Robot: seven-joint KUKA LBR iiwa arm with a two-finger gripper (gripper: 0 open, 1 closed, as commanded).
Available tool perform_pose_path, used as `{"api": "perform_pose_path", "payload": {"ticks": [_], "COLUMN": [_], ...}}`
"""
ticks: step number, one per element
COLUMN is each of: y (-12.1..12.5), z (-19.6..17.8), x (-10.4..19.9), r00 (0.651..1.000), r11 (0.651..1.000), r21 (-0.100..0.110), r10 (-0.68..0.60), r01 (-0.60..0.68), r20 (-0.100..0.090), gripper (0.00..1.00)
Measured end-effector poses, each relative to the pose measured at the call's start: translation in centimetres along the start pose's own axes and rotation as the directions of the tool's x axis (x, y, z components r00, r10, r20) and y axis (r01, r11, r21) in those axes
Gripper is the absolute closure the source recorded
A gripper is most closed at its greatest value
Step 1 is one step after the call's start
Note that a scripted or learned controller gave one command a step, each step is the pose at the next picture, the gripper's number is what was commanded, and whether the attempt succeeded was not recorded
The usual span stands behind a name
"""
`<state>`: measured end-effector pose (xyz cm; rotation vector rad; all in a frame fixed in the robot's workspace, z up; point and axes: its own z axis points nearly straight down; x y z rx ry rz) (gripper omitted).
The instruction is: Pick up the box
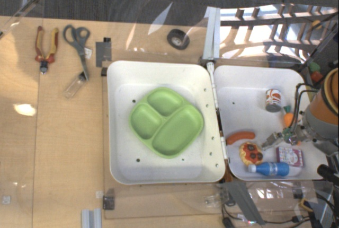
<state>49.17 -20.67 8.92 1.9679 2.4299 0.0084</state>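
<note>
Hovering over the right bin (233, 81), my claw (279, 138) hangs with its fingers apart on nothing, just above and left of the box (290, 156), which lies flat above the blue bottle (270, 169). I judge this the approach: next, shift onto the box, lower, close.

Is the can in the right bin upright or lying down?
Lying on its side: the can shows its long painted wall, with one round end facing lower left, on the right bin floor.
</note>
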Motion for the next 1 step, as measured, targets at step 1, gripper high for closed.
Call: {"api": "perform_pose_path", "payload": {"ticks": [1], "y": [0.41], "z": [-1.27], "x": [-0.14], "r00": [1.000], "r11": [1.000], "r21": [-0.010], "r10": [-0.004], "r01": [0.005], "r20": [0.008], "gripper": [1.00]}}
